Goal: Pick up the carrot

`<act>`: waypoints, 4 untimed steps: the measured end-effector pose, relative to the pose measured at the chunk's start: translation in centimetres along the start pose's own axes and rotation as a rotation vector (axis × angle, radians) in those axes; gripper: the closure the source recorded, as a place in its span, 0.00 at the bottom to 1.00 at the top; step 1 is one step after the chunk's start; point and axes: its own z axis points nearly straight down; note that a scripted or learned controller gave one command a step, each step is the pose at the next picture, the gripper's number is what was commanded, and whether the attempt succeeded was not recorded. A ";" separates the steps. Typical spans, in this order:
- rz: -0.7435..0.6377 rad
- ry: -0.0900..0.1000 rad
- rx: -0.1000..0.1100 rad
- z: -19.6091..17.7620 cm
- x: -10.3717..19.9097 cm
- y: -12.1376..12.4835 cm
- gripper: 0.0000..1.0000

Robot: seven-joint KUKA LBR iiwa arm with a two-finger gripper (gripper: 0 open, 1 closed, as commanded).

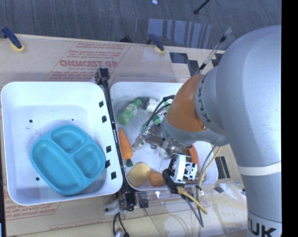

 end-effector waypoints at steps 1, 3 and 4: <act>0.220 0.005 0.002 1.1 -0.7 -2.7 0.00; 0.211 0.005 0.005 0.1 -0.6 -2.6 0.00; 0.703 0.009 -0.013 0.8 -1.2 -2.3 0.00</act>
